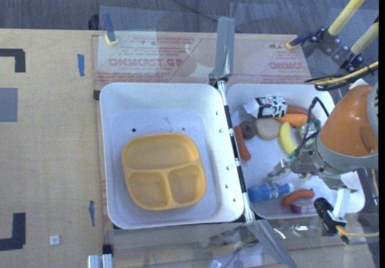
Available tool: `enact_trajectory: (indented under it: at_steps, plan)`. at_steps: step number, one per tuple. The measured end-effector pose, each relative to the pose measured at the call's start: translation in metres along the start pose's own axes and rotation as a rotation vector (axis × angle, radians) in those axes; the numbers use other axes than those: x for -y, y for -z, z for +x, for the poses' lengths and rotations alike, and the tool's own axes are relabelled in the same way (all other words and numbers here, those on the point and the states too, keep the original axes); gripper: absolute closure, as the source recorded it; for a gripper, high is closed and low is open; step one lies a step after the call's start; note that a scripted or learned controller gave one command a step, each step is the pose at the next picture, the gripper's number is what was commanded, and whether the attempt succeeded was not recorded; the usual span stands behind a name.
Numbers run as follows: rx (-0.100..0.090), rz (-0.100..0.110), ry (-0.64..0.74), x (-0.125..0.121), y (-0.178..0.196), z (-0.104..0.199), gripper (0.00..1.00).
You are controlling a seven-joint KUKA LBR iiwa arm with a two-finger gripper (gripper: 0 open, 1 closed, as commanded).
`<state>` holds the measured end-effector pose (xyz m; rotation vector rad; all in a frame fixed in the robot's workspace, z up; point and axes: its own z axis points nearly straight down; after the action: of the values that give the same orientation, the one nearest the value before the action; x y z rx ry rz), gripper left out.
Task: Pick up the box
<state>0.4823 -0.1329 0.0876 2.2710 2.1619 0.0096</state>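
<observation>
Box (pixel 265 106) sits at twelve o'clock from my tool (pixel 287 169); I can't tell its opening, so I approach squarely.

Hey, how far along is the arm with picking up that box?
Done: the arm has reached over the right bin, where the box, the black-and-white carton, lies. In hand: nothing visibly; the gripper sits low among the toy food, nearer the blue bottle than the box, which rests untouched at the bin's far edge. Left: moving to the box, gripping it and lifting it.
</observation>
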Motion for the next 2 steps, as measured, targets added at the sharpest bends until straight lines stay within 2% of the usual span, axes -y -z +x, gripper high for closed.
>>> enact_trajectory:
  at_steps: [1,2]
  plan:
    - [0.001,0.007,-0.09,-0.128,0.011,0.033,0.0]
    - [0.001,0.009,-0.202,-0.001,0.13,-0.054,0.0]
